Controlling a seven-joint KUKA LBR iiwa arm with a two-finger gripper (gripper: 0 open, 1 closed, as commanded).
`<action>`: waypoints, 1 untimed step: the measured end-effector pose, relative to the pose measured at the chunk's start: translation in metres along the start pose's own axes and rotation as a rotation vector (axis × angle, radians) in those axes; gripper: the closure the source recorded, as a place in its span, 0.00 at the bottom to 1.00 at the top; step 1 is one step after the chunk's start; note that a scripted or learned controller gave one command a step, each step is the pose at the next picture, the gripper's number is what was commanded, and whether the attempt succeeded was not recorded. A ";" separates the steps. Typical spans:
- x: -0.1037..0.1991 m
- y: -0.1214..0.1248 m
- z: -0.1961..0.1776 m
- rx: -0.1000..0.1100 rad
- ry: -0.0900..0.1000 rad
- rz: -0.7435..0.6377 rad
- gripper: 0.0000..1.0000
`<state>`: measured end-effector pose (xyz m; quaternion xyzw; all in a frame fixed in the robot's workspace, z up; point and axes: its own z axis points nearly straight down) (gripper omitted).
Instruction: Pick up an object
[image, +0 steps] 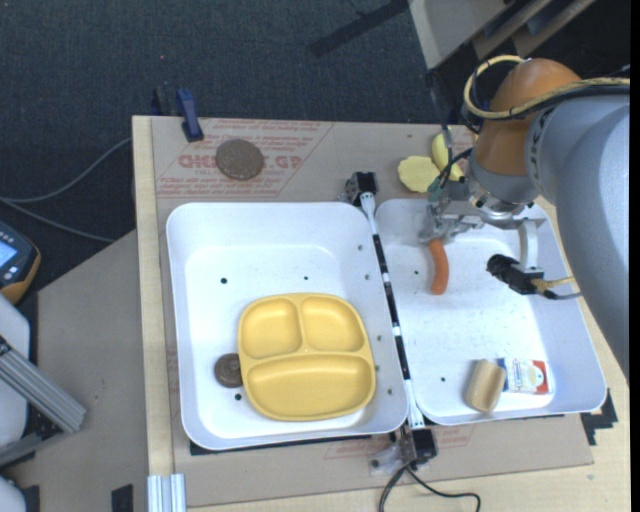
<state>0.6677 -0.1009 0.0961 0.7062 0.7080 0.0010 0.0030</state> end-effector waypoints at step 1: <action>0.059 -0.046 -0.095 0.002 0.006 -0.003 1.00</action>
